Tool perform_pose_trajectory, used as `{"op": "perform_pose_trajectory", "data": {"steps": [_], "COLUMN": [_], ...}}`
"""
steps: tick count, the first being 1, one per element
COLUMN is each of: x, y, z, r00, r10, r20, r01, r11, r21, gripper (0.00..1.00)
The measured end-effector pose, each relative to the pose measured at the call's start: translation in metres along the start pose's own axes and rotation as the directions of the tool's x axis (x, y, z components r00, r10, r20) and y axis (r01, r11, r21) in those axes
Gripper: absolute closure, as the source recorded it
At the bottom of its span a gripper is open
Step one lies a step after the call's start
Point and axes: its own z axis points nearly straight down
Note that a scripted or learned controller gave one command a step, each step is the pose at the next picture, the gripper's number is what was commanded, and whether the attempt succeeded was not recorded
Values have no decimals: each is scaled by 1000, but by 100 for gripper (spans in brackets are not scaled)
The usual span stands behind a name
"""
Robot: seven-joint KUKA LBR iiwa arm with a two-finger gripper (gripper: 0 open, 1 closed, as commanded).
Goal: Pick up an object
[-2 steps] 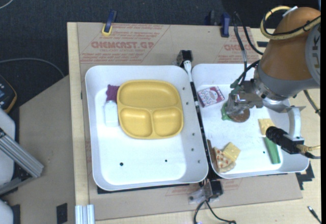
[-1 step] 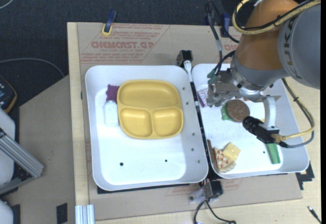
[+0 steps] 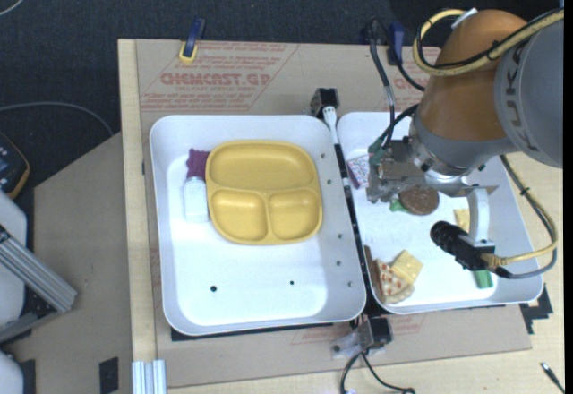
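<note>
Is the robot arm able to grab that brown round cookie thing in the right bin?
Probably yes. The gripper hangs right beside the brown round piece in the right bin, and nothing lies on top of it. The wrist hides part of it, though.

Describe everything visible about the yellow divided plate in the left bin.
The yellow divided plate looks like matte moulded plastic, rounded-rectangular, with three compartments: one wide one along the far side and two smaller ones nearer the camera. It lies flat and upright in the far half of the left bin, with nothing visible in its compartments. Along its left edge it meets or overlaps a small white bottle with a purple cap. The end effector is over the other bin, away from it.
</note>
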Motion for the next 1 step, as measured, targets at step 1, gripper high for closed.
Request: {"op": "perform_pose_trajectory", "data": {"steps": [1], "x": [3], "y": [0], "z": [-1], "r00": [1000], "r10": [-2], "r20": [0], "r01": [2], "r11": [1000], "r21": [-1], "gripper": [100]}}
